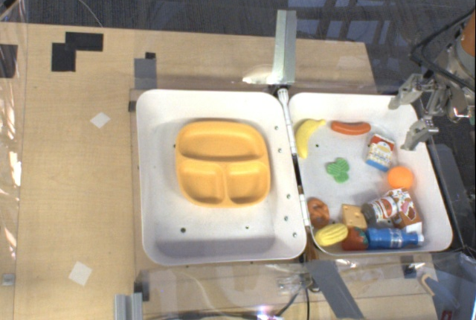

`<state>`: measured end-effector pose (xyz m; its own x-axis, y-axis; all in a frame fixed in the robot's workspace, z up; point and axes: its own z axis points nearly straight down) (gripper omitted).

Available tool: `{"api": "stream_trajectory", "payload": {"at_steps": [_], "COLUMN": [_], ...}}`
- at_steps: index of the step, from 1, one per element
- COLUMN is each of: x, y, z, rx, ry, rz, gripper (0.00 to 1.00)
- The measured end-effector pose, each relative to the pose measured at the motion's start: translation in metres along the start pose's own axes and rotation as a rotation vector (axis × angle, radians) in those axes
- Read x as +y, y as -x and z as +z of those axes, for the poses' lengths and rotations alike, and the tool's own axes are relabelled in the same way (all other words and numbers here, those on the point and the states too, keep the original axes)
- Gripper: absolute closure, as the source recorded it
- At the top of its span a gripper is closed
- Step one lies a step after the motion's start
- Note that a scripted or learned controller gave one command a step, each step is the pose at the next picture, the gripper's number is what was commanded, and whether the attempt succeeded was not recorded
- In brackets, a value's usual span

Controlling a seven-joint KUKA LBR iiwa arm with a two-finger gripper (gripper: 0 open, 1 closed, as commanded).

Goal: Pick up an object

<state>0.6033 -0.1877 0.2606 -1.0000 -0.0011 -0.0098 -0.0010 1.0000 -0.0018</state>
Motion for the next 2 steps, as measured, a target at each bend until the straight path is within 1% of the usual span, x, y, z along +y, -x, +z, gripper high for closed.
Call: {"api": "stream_trajectory", "payload": {"at_steps": [1,2], "x": [0.037,0.079], "y": [-0.008,-0.076], "z": [0.128,0.093], "rx": [0.012,0.002], "ry": [0.004,0.001], "rz": [0.143,0.366], "gripper": [0.0,0.0]}}
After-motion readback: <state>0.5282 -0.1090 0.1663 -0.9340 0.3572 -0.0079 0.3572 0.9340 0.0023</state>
